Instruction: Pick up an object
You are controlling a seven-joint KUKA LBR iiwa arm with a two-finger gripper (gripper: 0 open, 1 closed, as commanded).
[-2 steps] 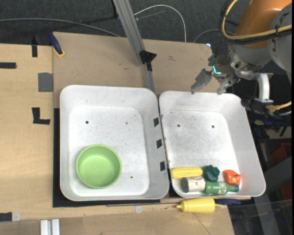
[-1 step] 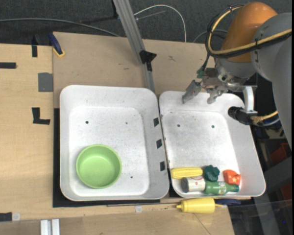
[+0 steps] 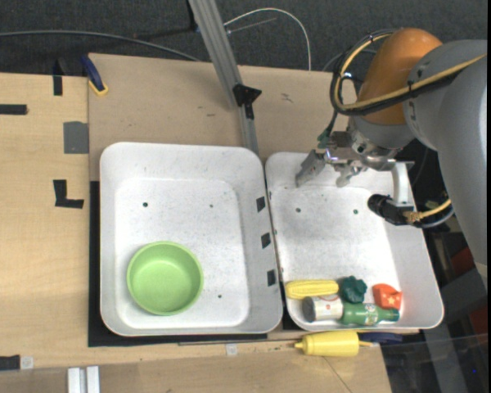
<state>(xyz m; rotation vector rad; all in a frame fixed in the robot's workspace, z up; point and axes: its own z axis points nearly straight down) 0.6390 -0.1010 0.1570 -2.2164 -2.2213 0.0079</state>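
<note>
Objects for picking sit bunched in the near end of the right bin (image 3: 335,219); nothing is between the end effector's fingers.

Table (image 3: 155,97) is tan board, carrying two white bins side by side. Arm (image 3: 450,88) comes in from the right, grey with the orange band above the wrist, cables looped around it. Left bin (image 3: 180,178) holds a green bowl (image 3: 164,277), upright, in its near-left corner, well apart from everything else.

End effector (image 3: 323,170) hangs over the far edge of the right bin, fingers spread wide, well apart from the cluster.

Cluster, near edge of right bin:
- yellow corn cob (image 3: 312,288) lying on its side, left part
- white and red can (image 3: 323,308) lying just below the cob, touching or nearly so
- green bottle (image 3: 368,315) on its side, right of the can
- dark green item (image 3: 353,288) just right of the cob
- orange-red item (image 3: 388,297) at the right end

Yellow bottle (image 3: 331,344) lies outside the bin on the table, just beside its near rim.
</note>
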